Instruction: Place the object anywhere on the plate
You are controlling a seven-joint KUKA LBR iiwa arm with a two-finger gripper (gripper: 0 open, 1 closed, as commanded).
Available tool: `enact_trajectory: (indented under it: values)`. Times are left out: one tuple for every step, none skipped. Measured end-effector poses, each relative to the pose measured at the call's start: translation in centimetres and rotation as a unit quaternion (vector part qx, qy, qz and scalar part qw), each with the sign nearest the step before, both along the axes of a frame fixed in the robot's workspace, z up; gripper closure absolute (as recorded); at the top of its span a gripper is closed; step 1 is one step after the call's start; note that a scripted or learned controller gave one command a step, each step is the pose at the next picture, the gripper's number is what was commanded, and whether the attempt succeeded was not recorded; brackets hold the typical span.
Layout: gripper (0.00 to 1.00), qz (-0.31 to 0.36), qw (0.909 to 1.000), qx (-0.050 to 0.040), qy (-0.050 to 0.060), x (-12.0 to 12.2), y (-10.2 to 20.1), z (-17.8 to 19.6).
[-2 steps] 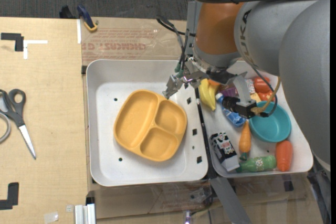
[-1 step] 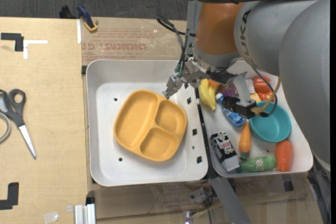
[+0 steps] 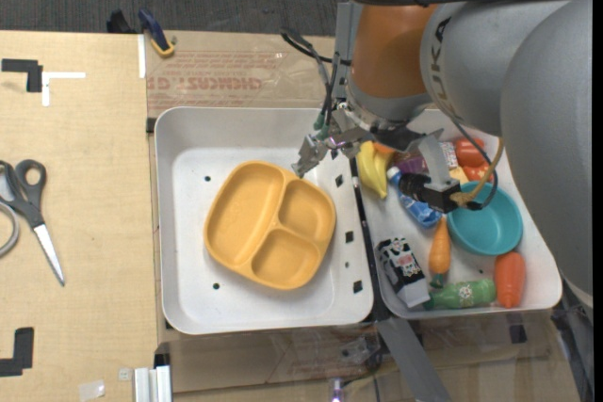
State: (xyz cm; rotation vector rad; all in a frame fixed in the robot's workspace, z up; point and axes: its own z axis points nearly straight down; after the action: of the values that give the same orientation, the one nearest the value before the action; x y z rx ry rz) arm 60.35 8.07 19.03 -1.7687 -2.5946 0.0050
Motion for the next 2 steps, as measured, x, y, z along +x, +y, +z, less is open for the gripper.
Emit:
enact_trajectory:
  values:
    - [0.00, 0.000, 1.0000, 0.0000, 0.000, 0.00, 0.00, 0.00]
    - [0.00, 0.000, 1.0000, 0.0000, 0.000, 0.00, 0.00, 0.00]
